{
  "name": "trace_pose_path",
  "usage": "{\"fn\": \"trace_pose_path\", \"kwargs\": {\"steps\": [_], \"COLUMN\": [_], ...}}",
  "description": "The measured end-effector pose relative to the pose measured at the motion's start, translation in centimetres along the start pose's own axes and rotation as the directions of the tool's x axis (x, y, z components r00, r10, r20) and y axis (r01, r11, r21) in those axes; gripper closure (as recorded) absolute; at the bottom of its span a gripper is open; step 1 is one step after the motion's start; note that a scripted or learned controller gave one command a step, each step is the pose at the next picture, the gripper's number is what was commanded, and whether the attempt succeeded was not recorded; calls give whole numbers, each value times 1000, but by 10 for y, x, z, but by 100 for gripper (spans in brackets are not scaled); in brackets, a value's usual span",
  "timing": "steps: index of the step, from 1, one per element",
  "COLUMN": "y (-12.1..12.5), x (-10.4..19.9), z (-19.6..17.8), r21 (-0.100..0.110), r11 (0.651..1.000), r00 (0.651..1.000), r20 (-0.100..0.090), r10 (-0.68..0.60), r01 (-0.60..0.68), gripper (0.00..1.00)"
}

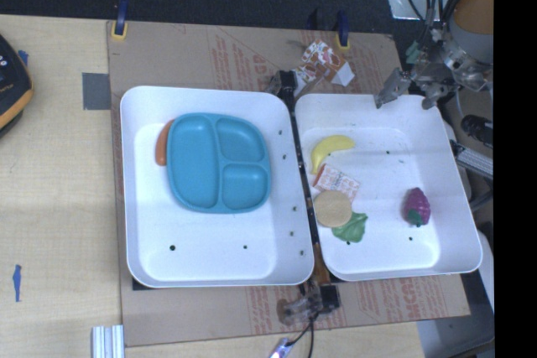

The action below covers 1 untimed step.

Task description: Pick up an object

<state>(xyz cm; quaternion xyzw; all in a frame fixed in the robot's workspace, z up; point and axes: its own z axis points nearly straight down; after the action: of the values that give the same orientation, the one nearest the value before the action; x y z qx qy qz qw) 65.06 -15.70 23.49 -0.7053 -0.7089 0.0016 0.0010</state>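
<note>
Progress: though poised above the far right corner of the right bin (453,180), gripper (407,88) with fingers spread apart and nothing between them; no object lifted yet; choosing, descending, closing and raising all judged still to come.

Candidates: 5 loose items in the right bin, all resting on its floor.

Right bin, left part: yellow banana (331,148) nearest the far wall; just below it a red-and-white packet (337,180); a round tan disc (332,209) touching the packet's near edge; a green leafy piece (351,227) tucked against the disc.

Right bin, right part: purple fruit (416,206) alone, well apart from the other 4; probably the easiest grasp.

Left bin (143,180): blue divided plate (220,163) with 3 compartments, nothing in them; an orange item (161,145) half hidden under its left rim.
</note>
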Motion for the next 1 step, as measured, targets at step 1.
{"fn": "trace_pose_path", "kwargs": {"steps": [1], "y": [-51], "x": [-39], "z": [85], "r21": [1], "r11": [1000], "r00": [1000], "r20": [1], "r10": [0], "r01": [0], "gripper": [0]}}
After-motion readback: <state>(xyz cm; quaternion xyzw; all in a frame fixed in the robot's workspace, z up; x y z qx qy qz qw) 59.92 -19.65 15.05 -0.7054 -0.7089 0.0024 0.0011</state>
